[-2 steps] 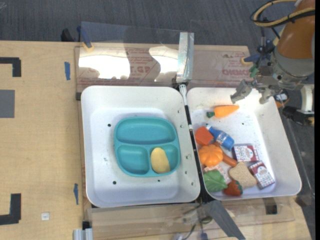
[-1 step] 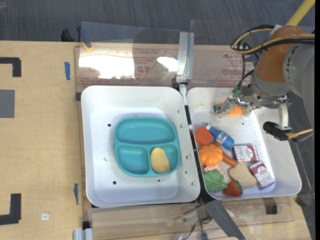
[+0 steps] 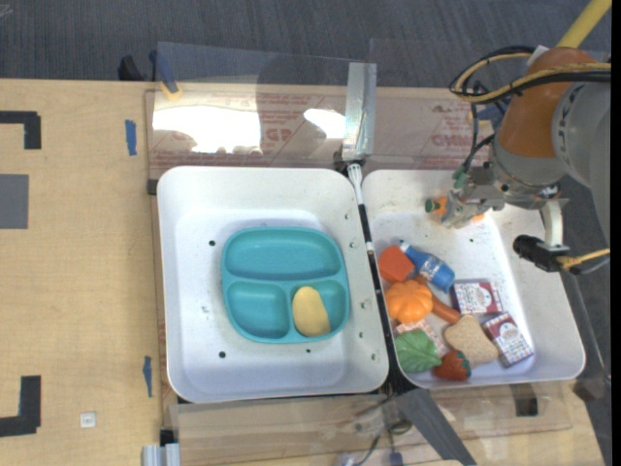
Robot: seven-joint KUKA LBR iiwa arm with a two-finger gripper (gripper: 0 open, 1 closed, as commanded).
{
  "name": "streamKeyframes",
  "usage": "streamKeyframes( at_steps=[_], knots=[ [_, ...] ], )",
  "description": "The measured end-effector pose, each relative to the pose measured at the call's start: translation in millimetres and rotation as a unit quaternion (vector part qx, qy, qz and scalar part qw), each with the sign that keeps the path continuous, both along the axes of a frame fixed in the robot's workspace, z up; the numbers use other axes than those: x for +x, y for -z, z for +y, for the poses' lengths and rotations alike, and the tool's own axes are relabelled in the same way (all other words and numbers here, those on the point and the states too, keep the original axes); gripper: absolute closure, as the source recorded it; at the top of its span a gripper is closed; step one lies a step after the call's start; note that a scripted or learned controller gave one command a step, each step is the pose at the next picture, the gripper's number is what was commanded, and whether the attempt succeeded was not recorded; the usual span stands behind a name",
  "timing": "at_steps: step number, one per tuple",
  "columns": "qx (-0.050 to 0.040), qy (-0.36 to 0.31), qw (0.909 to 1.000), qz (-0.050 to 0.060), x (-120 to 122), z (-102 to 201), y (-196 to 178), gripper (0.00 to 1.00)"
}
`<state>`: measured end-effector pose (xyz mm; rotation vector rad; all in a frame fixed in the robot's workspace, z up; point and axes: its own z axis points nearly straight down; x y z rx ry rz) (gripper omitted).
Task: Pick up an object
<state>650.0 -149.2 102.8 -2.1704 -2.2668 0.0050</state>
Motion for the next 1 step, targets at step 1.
streamKeyframes(
  at_steps=[1],
  knots=[
    [0.0003, 0.0, 1.0, 0.001, -0.4, 0.3, 1.0, 0.0]
  ],
)
